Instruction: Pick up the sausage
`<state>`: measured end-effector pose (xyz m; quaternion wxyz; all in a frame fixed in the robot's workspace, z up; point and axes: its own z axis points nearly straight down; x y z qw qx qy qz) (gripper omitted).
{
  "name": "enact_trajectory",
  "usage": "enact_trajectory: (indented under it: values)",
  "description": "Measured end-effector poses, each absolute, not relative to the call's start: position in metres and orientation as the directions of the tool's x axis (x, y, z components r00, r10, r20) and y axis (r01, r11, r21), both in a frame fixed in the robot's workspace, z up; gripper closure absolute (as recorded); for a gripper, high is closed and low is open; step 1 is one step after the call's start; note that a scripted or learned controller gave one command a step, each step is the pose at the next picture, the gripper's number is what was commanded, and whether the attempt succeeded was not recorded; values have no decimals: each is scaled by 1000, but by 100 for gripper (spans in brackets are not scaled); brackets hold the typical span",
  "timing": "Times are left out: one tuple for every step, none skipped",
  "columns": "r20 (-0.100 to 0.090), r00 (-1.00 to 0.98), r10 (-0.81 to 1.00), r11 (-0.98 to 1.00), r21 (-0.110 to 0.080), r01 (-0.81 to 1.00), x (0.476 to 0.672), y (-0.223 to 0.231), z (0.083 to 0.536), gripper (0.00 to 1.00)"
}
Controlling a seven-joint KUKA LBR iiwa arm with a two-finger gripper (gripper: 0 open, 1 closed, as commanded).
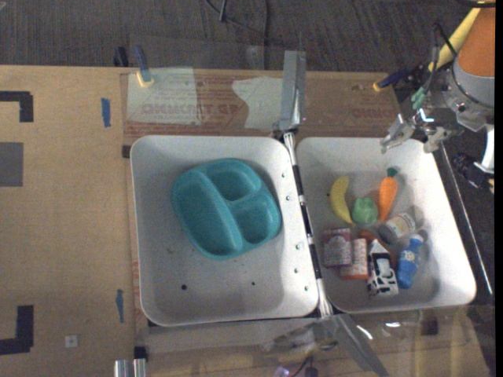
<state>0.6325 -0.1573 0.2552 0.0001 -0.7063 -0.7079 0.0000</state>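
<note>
The gripper [411, 138] hangs over the far rim of the right bin [456, 285], near that bin's far right corner. Its two fingers [391, 137] are spread wide apart, with nothing between them and nothing touching them.

The sausage [368, 235] is hard to make out with certainty. The likeliest match is a small reddish piece wedged in the cluster in the middle of the right bin, just nearer the camera than a green round item [364, 209] and beside a grey tin [398, 226]. Most of it is hidden by its neighbours. It lies well apart from the fingers, nearer the camera and somewhat to the left of them.

Around it lie a banana [339, 199] and a carrot [387, 195] on the far side of the cluster. A pink box [338, 248], a red box [358, 259], a black and white carton [382, 275] and a blue bottle [409, 262] lie on the near side. The carrot is the item closest to the fingers, though not touching them.

The left bin [157, 289] holds a teal divided plate [226, 206]. Both bins rest on the tabletop [63, 210]
</note>
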Motion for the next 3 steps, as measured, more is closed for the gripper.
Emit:
enact_trajectory:
  values:
    - [0, 59, 998, -59, -2, 998, 667, -114, 127, 0]
    - [-1, 238, 971, -238, 3, 971, 667, -83, 186, 0]
    - [-1, 374, 928, -374, -2, 928, 639, -132, 95, 0]
